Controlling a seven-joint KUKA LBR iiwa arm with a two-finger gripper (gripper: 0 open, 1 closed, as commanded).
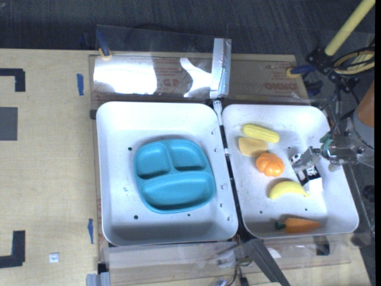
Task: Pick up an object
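Reaching in from the right edge of the camera view, low over the right-hand side of the scene. Gripper (305,162) at the end of the arm, a small dark-and-metal head pointing left and slightly downward. Behind it, a short silvery wrist section (340,151) running roughly level toward the right. Above that, a sliver of the orange band (369,109) at the frame's edge, with the grey arm body largely cut off beyond. Gripper head too small and cluttered with glare and shadow for its state to be read. Nothing seen clamped in it.
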